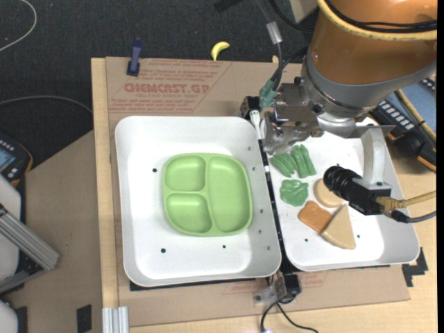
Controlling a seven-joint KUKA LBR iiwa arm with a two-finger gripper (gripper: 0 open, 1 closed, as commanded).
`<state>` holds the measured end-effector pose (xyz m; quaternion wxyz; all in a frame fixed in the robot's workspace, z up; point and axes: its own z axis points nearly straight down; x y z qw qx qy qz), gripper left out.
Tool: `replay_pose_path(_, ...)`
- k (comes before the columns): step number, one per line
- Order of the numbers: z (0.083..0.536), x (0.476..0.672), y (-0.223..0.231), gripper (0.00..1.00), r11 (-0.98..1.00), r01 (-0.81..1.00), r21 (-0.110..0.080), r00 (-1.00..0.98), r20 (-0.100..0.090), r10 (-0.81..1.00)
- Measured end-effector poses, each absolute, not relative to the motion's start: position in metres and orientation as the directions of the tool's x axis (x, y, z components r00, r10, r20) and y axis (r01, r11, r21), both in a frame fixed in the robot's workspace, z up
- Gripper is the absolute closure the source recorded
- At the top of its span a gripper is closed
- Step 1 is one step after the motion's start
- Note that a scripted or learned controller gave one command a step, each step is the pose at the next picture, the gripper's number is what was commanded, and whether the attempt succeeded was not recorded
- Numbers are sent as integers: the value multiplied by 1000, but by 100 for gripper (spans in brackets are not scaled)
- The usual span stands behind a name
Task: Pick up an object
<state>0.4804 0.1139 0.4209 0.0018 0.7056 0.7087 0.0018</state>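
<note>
Gripper low over far-left corner of right bin, just beside the wall shared with left bin. Whether it is spread or pressed together cannot be told from this angle. Nothing seen held.

Likeliest target: green ribbed piece, lying flat just near-right of the gripper, touching it or very nearly. Judged a light toy-food item, probably soft plastic or rubber, somewhat slick, unlikely to break. Best taken across its narrow width at mid-length.

Neighbours: green leafy piece just nearer; then orange block and tan wedge, touching each other. Left bin holds green divided plate.
</note>
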Motion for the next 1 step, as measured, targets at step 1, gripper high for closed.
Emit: replay_pose_path(1,323,478,-8,100,-15,1000,-11,15,-4,1000)
